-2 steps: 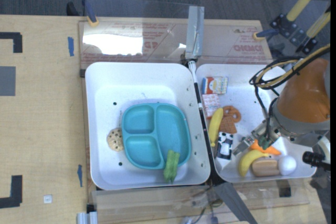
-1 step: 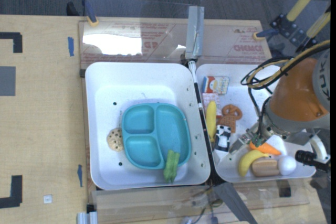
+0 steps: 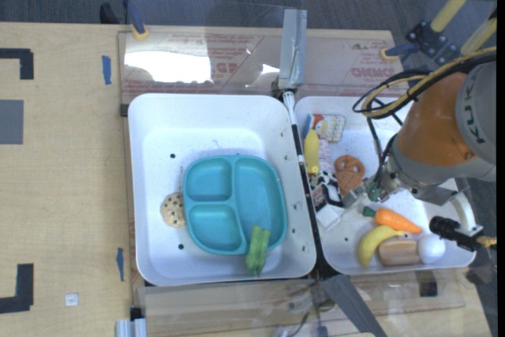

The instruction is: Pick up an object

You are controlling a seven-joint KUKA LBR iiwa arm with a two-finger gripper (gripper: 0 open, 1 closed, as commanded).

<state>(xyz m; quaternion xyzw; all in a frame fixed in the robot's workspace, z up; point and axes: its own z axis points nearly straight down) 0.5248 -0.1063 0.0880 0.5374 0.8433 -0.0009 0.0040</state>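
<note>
My gripper (image 3: 375, 188) hangs low over the middle of the right bin (image 3: 347, 258), under the orange wrist band (image 3: 432, 129). It is just right of a brown pretzel (image 3: 349, 168) and just above an orange carrot (image 3: 397, 221). I see nothing held in it. Along the bin's front lie a yellow banana (image 3: 372, 244), a tan bun (image 3: 398, 251) and a white egg (image 3: 432, 249). A yellow bottle-like toy (image 3: 312, 151) and a black-and-white item (image 3: 324, 190) lie by the left wall. A printed packet (image 3: 331, 127) is at the back.
The left bin (image 3: 158, 130) holds a teal divided plate (image 3: 234, 204), with a cookie (image 3: 172, 209) on its left and a green toy (image 3: 257, 250) at its front corner. A clear panel (image 3: 205, 51) stands behind the bins. Cables (image 3: 394, 102) loop above the arm.
</note>
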